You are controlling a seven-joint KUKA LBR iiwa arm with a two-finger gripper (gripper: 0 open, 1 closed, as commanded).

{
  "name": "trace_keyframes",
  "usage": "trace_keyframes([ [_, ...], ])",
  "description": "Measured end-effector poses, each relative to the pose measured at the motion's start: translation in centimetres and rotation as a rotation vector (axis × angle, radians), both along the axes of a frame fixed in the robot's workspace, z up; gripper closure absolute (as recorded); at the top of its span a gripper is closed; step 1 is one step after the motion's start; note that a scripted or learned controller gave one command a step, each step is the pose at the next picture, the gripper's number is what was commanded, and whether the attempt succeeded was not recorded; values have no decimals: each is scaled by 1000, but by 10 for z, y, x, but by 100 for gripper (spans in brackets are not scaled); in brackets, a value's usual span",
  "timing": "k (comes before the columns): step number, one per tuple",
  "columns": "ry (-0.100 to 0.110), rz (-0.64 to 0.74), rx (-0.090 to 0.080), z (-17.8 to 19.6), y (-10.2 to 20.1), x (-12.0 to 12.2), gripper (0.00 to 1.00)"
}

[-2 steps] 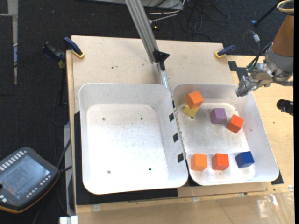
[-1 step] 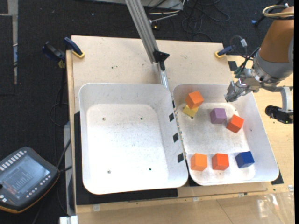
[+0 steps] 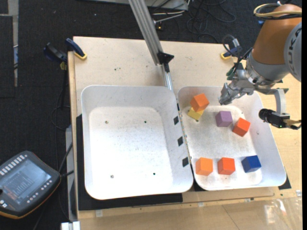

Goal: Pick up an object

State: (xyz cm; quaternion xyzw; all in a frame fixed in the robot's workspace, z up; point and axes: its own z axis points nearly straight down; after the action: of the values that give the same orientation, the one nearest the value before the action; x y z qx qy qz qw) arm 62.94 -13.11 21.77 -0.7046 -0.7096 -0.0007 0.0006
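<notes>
Pick not yet made, by the look of it: nothing seen between the fingers. Gripper (image 3: 226, 98) hangs over the far part of the right bin (image 3: 271, 150); cannot tell whether its fingers are apart or together.

All blocks lie in the right bin:
- purple cube (image 3: 223, 119), just near of the gripper, likeliest target; small, matte
- orange cube (image 3: 199, 101) leaning on a yellow piece (image 3: 194, 113), to its left
- red-orange cube (image 3: 241, 126)
- near row: orange block (image 3: 204, 166), red block (image 3: 226, 166), blue block (image 3: 251, 163)

Left bin (image 3: 129, 140) bare on the worktop (image 3: 120, 63)
</notes>
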Motion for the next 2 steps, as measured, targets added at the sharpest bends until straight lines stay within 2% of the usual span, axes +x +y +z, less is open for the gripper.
trace_keyframes([
  [2, 2, 0, 0, 1, 87, -24, 100],
])
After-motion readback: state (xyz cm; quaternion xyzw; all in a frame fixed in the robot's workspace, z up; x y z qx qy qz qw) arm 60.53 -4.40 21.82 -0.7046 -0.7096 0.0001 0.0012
